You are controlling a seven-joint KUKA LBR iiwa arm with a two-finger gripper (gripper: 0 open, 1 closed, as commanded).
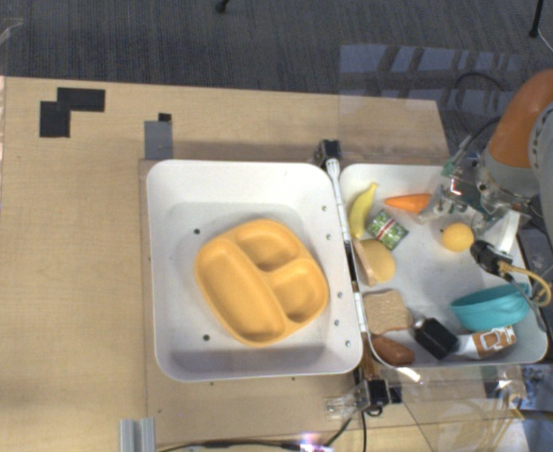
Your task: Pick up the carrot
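Looking at the right bin (417, 347), the carrot (409, 202) lies on its side near the far wall, thick end toward the right, tip pointing left at the banana (360, 209). It looks like a toy one, so I'd guess light, rigid and a bit slick, probably plastic. Being tapered, it'll want to squirt out if I pinch near the tip, so my plan is to take it across the thick half, jaws closing across its width.

The gripper (453, 194) sits right at the carrot's thick end, touching or just beside it. I honestly can't tell from this angle how wide it's set or whether it has anything, too much wrist and cable clutter in the way.

Neighbours: the banana is just left of the carrot's tip, a small green can (386, 228) sits just near-side of it, and a yellow ball (457, 237) is a little nearer and to the right, under the wrist. The far wall of the bin is close behind the carrot, so there's not much room on that side. Further off are a teal bowl (489, 307), a black block (436, 337) and a slice of bread (383, 311), none in the way. Left bin (172, 252) has the yellow tray (261, 279).
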